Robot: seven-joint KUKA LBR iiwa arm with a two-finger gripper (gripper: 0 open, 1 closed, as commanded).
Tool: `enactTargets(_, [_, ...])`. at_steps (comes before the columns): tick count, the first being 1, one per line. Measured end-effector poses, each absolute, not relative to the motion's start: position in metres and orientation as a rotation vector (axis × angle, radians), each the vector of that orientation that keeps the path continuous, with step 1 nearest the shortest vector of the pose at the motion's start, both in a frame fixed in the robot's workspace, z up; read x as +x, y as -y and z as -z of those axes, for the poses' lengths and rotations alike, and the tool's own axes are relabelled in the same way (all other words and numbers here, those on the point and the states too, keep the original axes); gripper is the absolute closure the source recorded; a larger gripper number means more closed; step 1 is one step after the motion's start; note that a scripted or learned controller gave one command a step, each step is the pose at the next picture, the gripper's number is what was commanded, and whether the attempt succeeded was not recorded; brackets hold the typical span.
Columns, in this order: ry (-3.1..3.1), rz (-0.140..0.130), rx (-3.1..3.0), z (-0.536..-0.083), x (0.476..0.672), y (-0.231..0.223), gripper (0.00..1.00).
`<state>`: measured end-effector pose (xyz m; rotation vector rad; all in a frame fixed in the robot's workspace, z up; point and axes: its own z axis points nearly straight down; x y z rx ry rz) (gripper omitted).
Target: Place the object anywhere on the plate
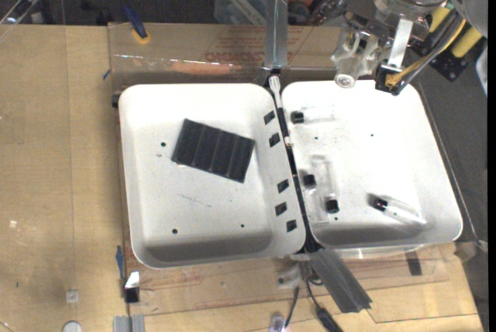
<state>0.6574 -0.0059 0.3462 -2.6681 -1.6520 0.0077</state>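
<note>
You'll find the gripper [370,63] up at the far edge of the right bin [403,129], hanging under the orange-banded wrist. Whether it is spread or pressed together can't be told from this angle, and nothing shows pinched in it. The plate [213,150], a dark ribbed slab lying slightly askew, sits alone in the left bin [155,214]. The small clear pieces [395,206] with black ends (four, as far as you can make out) lie scattered on the right bin's floor — well apart from the plate.
</note>
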Motion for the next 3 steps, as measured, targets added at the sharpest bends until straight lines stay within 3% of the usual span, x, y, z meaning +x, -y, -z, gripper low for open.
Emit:
enactTargets(1, [1.799,0.0,-2.576,-0.387,0.639,-0.018,1.0])
enactTargets(2, [1.939,-0.004,-2.468,-0.358,0.583,-0.025,1.0])
enactTargets(3, [1.709,0.0,-2.636,-0.324,0.639,0.01,1.0])
